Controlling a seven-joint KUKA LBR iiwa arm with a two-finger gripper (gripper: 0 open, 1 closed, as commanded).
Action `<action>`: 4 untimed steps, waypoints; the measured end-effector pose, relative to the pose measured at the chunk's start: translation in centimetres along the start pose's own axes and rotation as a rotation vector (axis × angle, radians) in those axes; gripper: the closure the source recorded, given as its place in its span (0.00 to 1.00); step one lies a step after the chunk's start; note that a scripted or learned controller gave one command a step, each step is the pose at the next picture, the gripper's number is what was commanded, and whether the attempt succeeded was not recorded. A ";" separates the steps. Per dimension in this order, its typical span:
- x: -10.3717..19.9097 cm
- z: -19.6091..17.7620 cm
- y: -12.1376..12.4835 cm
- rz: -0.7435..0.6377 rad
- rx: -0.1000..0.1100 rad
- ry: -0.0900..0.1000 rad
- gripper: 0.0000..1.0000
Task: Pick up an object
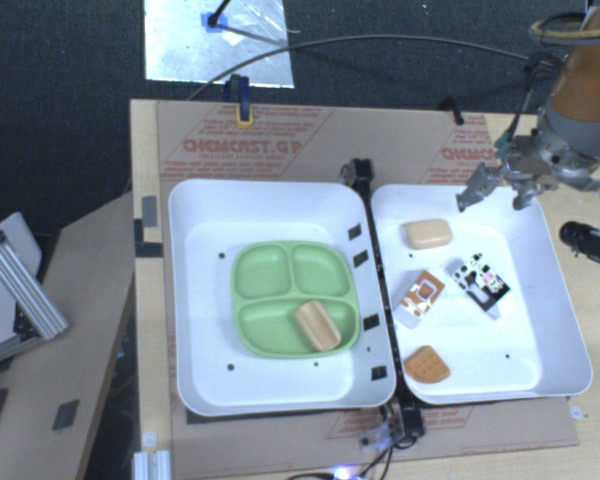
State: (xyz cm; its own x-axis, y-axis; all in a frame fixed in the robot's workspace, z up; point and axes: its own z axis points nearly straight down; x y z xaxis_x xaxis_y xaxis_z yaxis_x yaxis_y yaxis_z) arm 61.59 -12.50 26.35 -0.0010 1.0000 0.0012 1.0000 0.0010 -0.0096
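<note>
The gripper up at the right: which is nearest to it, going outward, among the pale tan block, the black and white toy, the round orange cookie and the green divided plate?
1. Pale tan block, at the back of the right bin, nearest the gripper.
2. Black and white toy, mid right bin.
3. Round orange cookie, front of the right bin.
4. Green divided plate, in the left bin.

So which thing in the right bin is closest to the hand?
The pale tan block, at the bin's far end just below the hand; the others lie farther down.
</note>
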 end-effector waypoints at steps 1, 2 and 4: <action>0.0 -0.7 0.2 -0.002 -0.011 -0.001 0.00; -0.1 5.0 -0.6 0.000 -0.007 -0.001 0.00; 0.7 13.5 -0.6 0.001 -0.009 -0.001 0.00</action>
State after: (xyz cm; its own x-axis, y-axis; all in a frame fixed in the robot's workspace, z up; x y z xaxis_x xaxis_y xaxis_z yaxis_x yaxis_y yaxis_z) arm 60.90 -11.74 12.83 0.0000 1.0000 -0.0001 1.0000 0.0000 -0.0005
